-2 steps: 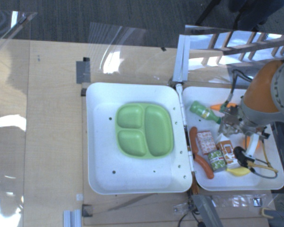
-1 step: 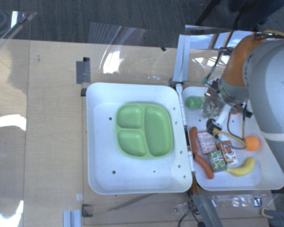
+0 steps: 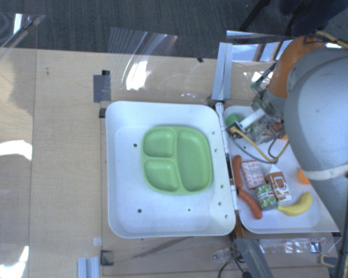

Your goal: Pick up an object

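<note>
arm down over the far end of the right bin, grip state unclear

your gripper [image 3: 256, 126] sits low over the far end of the right bin [image 3: 313, 225], with cables and bright metal parts bunched around it. you cannot tell from this view how the tool stands or whether it has hold of anything. the grey arm [image 3: 327, 114] fills the right side of the scene, its orange band [image 3: 287, 59] showing at the far end above the wrist.

just left of the gripper, a small green object [image 3: 232, 120] lies at the far left corner of that bin. nearer to you, the pickable things are spread across the same bin: two red sausages [image 3: 239, 172] along the left wall, one behind the other, a pink-and-white packet [image 3: 252, 174] just right of them, a green carton [image 3: 265, 196] and a brown-and-white carton [image 3: 280, 188] side by side, and a banana [image 3: 296, 204] at the near right. a bit of orange [image 3: 303, 177] peeks out beside the arm.

the left bin [image 3: 127, 213] holds a green divided plate [image 3: 178, 158] with three compartments, lying flat near its middle. both bins rest on the pale wooden bench [image 3: 52, 155].
</note>
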`<act>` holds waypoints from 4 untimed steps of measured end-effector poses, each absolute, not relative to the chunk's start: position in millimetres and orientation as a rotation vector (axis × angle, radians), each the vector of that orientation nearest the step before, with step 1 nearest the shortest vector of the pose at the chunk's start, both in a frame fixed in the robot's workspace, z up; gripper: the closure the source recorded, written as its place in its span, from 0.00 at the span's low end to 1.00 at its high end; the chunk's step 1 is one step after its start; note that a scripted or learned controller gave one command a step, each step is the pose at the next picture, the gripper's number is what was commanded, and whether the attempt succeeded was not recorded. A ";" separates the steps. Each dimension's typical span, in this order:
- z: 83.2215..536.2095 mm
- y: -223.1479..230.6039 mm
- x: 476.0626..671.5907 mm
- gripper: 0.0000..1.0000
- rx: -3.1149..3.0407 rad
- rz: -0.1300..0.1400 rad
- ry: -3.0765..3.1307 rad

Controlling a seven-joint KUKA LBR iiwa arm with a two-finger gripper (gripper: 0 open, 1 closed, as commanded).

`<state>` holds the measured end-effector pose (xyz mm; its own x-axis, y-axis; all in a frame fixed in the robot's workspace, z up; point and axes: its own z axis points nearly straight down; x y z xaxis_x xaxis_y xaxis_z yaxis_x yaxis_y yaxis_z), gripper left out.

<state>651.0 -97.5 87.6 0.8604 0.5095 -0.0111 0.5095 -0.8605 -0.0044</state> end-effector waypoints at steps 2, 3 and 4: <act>87.5 -109.7 652.2 0.00 -3.085 0.001 -0.597; 88.2 -102.0 635.9 0.00 -3.086 -0.012 -0.609; 88.8 -91.5 624.0 0.00 -3.089 -0.014 -0.597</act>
